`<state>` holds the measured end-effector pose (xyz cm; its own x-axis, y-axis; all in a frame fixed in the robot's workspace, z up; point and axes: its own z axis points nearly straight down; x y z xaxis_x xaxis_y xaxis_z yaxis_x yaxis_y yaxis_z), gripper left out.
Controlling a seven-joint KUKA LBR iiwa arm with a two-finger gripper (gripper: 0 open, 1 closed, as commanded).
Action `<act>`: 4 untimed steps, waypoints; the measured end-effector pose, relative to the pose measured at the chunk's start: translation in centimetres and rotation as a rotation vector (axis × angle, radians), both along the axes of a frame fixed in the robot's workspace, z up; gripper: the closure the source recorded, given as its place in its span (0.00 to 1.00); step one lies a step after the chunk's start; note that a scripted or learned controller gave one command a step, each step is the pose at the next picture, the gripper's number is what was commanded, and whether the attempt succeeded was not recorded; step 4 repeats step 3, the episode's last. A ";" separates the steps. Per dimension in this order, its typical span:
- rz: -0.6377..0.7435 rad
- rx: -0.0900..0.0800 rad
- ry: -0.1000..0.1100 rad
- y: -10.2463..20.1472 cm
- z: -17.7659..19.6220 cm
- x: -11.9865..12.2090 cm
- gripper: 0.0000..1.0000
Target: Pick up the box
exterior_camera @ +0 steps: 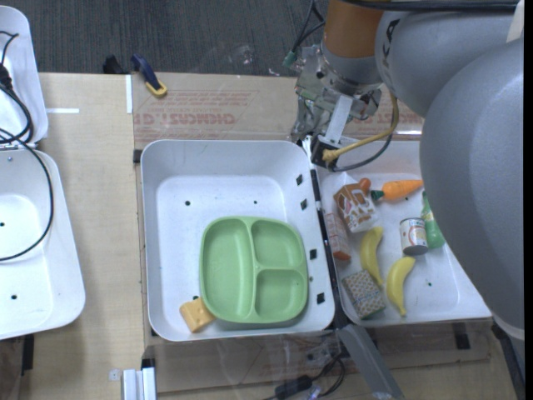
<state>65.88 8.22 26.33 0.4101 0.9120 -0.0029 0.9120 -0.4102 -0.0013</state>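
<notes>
Camera view showed me the box [356, 208] by the right bin's [466, 302] far-left corner, seemingly light and stiff, best pinched across its flat sides.

A green divided plate [253, 270] lies near the front edge of the left bin [158, 223], a yellow piece [196, 315] touching it at the front-left corner. In the right bin [466, 302], two bananas [371, 255] lie mid-floor, a can [412, 235] beside them and a carrot [398, 190] near the back edge.
</notes>
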 end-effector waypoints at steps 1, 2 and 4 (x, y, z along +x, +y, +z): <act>-0.096 0.001 -0.001 6.8 -16.8 -0.7 1.00; -0.496 0.007 -0.013 13.8 -17.0 -6.1 1.00; -0.656 0.000 -0.003 14.5 -2.7 -1.4 1.00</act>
